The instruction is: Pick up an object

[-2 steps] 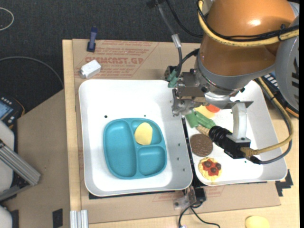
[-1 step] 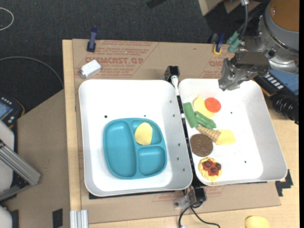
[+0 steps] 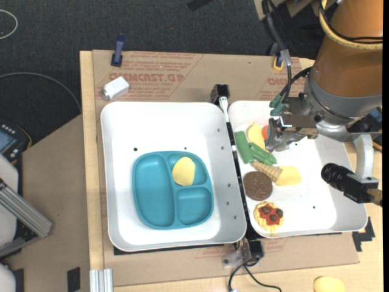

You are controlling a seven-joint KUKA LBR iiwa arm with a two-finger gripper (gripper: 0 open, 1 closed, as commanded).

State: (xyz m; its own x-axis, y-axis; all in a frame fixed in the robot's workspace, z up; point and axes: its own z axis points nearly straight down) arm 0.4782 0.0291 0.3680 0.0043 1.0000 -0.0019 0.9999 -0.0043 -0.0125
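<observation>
The gripper (image 3: pixel 281 140) hangs low over the toy food in the right bin (image 3: pixel 331 215), just above the green piece (image 3: pixel 247 146). I cannot tell its grasp state; nothing appears lifted.

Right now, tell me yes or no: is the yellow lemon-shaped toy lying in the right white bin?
No. The yellow lemon-shaped toy sits in the teal divided plastic tray in the left white bin.

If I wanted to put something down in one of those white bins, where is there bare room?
Most room: the left white bin, its bare floor ringing the teal divided plastic tray holding a yellow lemon-shaped toy. The right white bin is crowded with toy food by its left wall; its right floor is bare.
</observation>
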